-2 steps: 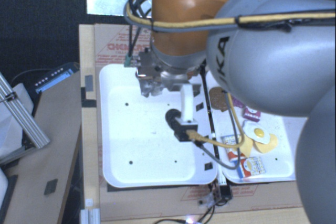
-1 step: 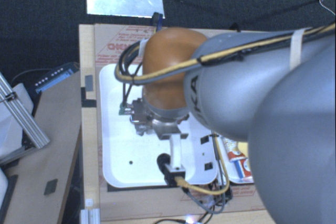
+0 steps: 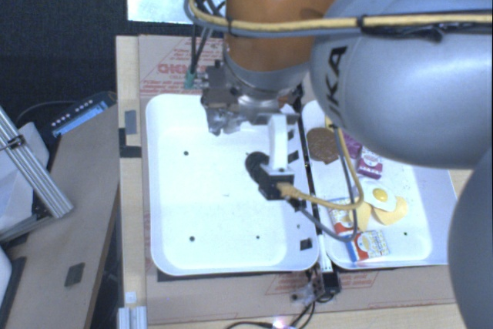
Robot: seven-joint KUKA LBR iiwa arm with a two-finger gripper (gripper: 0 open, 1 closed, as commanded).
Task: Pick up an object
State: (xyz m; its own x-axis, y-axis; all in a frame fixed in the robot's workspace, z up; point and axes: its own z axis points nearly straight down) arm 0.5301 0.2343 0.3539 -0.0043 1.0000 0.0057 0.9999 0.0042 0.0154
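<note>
**Grey arm (image 3: pixel 400 73) hangs over left bin (image 3: pixel 200 243) while pickings wait in right bin (image 3: pixel 420 252)**

Reaching in from the right, the arm holds its end effector (image 3: pixel 221 119) low over the far part of the left bin. Whether it is spread or closed cannot be told from this angle, and nothing is seen in its grip. The candidates for picking lie in the right bin, partly hidden under the arm. A brown disc (image 3: pixel 322 144) sits near the dividing rim, with a purple-and-white packet (image 3: pixel 368 160) just beside it. A toy egg (image 3: pixel 381 196), fried and sunny side up, lies towards the middle, and an orange packet (image 3: pixel 374 243) is at the near edge.

The egg looks light, stiff and smooth, probably plastic, and so flat that it seems likely to slip. A pinch across its thin edge looks the best bet. The disc appears just as flat and would want the same edge-on hold. Both packets look soft and light, apt to crumple, and are probably best taken across a narrow side.
</note>
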